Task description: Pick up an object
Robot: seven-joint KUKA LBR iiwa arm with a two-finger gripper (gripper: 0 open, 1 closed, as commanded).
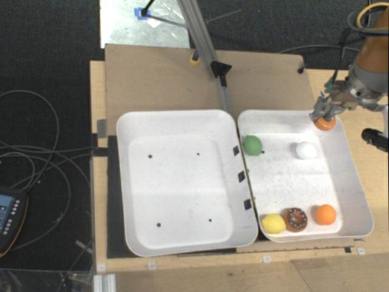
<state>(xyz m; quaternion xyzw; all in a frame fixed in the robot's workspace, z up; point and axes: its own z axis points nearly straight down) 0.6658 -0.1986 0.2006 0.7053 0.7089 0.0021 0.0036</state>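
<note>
My gripper (323, 115) hangs over the far right corner of the right bin (360, 194), shut on a small orange object (325, 125) that shows just below its fingers. Inside that bin, a green ball (252, 145) rests near the far left wall and a white ball (306, 150) lies to its right. Along the near wall sit a yellow lemon (273, 224), a brown doughnut (296, 219) and an orange ball (326, 214), in that order from left to right.
The left bin (124, 129) adjoins the right one, with black clips along the shared wall. A grey slanted pole (200, 29) crosses the bench's far side. Cables and a handheld pendant (9, 212) lie on the floor at left.
</note>
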